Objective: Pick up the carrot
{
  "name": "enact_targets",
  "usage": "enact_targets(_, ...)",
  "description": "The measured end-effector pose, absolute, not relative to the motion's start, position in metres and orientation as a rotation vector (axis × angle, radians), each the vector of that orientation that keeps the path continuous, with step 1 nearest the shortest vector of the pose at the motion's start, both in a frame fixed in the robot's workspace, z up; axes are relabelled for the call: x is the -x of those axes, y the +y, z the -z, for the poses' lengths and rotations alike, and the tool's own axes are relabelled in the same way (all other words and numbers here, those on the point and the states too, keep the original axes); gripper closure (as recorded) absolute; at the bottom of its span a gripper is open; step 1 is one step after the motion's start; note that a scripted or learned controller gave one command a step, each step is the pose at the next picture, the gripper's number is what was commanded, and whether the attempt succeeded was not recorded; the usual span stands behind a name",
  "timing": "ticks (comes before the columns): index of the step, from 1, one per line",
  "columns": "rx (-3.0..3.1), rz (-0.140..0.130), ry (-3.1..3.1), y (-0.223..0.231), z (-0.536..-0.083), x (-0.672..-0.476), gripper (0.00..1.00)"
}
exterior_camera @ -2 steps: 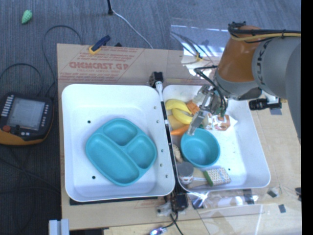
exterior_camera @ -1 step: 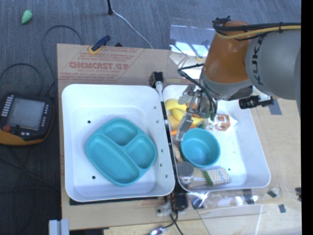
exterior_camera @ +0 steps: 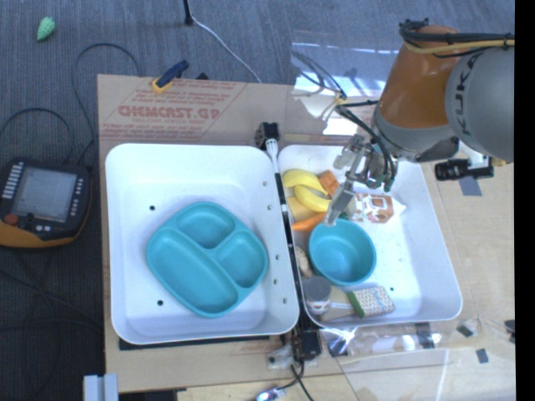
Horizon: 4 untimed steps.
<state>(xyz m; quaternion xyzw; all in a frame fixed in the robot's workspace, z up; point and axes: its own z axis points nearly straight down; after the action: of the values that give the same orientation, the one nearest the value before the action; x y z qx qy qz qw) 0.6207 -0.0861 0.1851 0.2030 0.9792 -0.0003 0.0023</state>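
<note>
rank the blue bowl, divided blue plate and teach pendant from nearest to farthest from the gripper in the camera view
From the gripper, over the right bin:
1. Blue bowl, just below it in the right bin.
2. Divided blue plate, in the left bin.
3. Teach pendant, on the floor at the far left.

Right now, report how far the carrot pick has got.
Done: the hand has reached into the right bin, above the bananas. In hand: nothing visibly gripped; the carrot lies beside the blue bowl. Left: close on the carrot and lift it.
</note>
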Motion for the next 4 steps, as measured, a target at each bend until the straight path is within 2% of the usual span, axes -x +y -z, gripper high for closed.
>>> enact_targets(1, -0.689, -0.005, 3.061, -0.0029, -0.1859, -0.5888, 0.00)
enact_targets(4, -0.695, -0.002, 3.062, -0.0055, -0.1846, -0.5885, 0.00)
